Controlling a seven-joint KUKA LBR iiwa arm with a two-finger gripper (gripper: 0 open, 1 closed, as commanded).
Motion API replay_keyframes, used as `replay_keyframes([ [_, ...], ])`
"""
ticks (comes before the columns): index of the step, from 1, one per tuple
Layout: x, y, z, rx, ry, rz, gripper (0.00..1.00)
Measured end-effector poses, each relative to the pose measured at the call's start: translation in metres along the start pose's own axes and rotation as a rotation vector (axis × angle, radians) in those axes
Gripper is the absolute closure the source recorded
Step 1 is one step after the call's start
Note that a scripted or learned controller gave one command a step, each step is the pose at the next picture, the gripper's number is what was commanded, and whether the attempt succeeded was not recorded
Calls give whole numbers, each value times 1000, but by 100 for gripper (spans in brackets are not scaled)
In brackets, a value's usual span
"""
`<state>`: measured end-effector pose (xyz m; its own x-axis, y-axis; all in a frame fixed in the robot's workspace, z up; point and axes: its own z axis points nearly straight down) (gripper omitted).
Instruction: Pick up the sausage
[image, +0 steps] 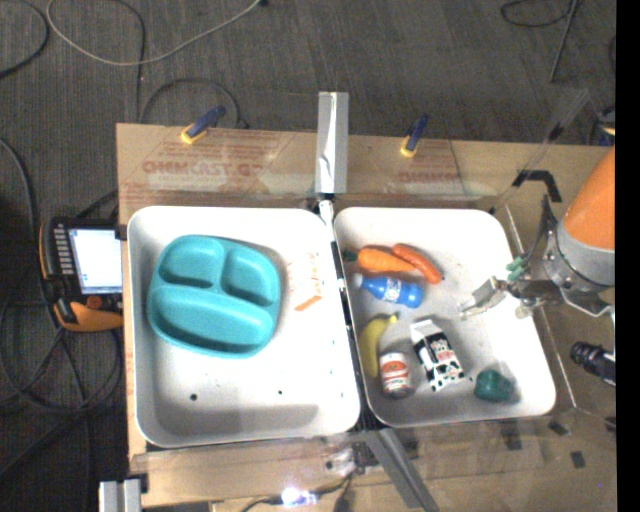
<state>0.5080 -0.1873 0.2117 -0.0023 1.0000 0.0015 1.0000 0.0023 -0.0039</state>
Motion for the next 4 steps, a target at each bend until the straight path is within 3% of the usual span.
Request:
replay_keyframes([
  [1,-17,77,-13,0,-2,98,0],
  [2,-2,110,119,-1,-4,-94,0],
  [3,-1,111,112,0,-4,-96,100],
  [4,85,53,120,-18,-6,-65,100],
])
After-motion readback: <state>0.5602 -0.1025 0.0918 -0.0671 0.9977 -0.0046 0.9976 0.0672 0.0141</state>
